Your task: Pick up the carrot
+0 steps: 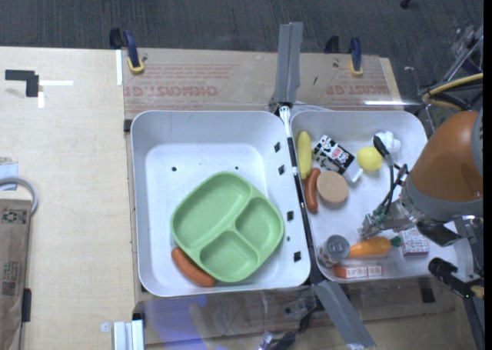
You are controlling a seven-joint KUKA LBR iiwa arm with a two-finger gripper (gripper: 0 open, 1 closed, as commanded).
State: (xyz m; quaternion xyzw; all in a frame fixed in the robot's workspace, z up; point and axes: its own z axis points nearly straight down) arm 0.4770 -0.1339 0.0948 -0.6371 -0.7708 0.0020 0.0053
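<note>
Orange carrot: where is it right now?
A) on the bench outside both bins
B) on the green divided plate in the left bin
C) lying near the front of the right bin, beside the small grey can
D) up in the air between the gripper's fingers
C: the orange carrot lies on the floor of the right white bin, just right of the small grey can, near the bin's front edge.

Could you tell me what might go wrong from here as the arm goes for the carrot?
The carrot lies hemmed in by a small can and a boxed item, so the gripper might knock or grab a neighbour. The near bin wall is also close, leaving little room.
</note>
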